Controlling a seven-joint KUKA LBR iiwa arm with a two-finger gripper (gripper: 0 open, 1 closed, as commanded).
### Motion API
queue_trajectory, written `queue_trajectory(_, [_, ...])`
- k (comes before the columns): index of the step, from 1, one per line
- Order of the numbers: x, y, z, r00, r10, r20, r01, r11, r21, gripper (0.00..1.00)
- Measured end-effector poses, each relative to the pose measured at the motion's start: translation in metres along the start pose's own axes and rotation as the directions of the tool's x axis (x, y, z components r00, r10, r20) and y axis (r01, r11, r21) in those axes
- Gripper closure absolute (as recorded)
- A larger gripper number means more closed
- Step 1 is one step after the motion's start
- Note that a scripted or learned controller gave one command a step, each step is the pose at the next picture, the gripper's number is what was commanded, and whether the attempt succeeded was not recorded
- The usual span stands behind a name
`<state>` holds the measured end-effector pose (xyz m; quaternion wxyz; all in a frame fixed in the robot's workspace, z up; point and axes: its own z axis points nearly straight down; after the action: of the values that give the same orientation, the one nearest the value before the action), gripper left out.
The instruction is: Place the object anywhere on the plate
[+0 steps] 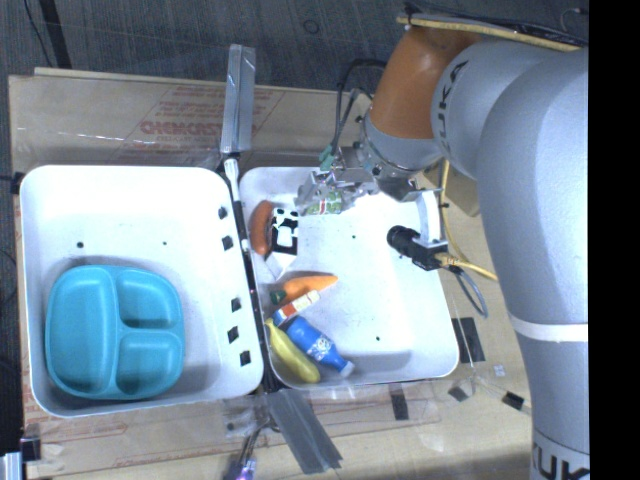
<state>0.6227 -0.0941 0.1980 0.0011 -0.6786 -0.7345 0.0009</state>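
The carrot [305,286], just above the banana [290,356], looks light, stiff and smooth, best pinched mid-body; whether the gripper [330,194] is clenched, I cannot tell.

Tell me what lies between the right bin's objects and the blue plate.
The two bins' adjoining walls run between them. The carrot, banana and blue bottle lie against that side of the right bin; the plate sits low in the left bin. Nothing rests on the plate.
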Motion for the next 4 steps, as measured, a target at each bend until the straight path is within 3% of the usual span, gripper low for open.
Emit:
queue_trajectory(1, [0.047, -0.005, 0.007, 0.995, 0.102, 0.000, -0.102, 0.995, 0.004, 1.00])
queue_trajectory(2, [0.115, -0.030, -0.006, 1.000, -0.011, 0.000, 0.011, 1.000, 0.003, 1.00])
queue_trajectory(3, [0.181, -0.083, 0.008, 0.995, -0.095, 0.001, 0.095, 0.995, 0.003, 1.00])
queue_trajectory(4, [0.240, -0.119, 0.054, 0.982, -0.189, 0.001, 0.189, 0.982, 0.003, 1.00])
